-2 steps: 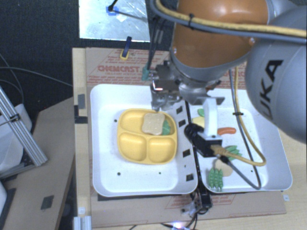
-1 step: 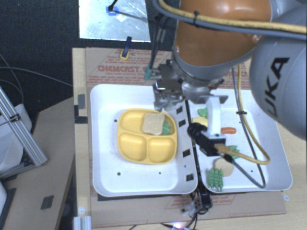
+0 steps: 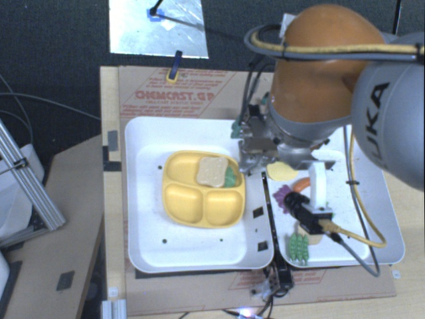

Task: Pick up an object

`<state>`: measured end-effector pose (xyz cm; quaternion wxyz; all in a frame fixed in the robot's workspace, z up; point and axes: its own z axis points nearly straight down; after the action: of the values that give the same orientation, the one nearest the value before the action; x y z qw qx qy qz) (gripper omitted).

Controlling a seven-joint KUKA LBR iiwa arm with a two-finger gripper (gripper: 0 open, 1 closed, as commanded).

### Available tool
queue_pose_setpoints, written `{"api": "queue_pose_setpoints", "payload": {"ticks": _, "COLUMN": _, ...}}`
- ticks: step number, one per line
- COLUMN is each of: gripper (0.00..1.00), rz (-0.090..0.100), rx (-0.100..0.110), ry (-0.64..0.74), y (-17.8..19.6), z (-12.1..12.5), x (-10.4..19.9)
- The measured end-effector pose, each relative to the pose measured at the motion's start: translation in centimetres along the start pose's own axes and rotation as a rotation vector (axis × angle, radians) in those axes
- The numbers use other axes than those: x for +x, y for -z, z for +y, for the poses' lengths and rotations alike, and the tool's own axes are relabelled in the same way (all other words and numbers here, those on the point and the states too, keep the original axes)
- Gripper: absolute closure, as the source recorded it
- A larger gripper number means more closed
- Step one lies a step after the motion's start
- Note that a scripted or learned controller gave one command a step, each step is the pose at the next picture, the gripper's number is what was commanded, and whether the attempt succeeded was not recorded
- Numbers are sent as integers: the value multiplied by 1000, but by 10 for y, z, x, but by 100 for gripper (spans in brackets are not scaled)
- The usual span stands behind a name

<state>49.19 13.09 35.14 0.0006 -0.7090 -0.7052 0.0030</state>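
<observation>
Camera view: we see the grey arm with its orange band (image 3: 325,45) reaching over the seam between the two shallow white bins.

We cannot tell the state of its gripper (image 3: 255,153). In the left bin (image 3: 153,244) sits a yellow three-compartment plastic tray (image 3: 199,201) holding a tan bread slice (image 3: 212,171) and a green piece (image 3: 230,177). The right bin (image 3: 378,244) holds a yellow slice (image 3: 282,172), a purple grape bunch (image 3: 284,195) and a green pod cluster (image 3: 297,248).
</observation>
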Motion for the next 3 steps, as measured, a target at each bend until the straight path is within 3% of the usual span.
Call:
{"api": "queue_pose_setpoints", "payload": {"ticks": 1, "gripper": 100, "rz": 6, "rx": -12, "ry": 11, "y": 49, "z": 12, "x": 29}}
{"api": "queue_pose_setpoints", "payload": {"ticks": 3, "gripper": 100, "rz": 5, "rx": -11, "ry": 17, "y": 69, "z": 12, "x": 27}}
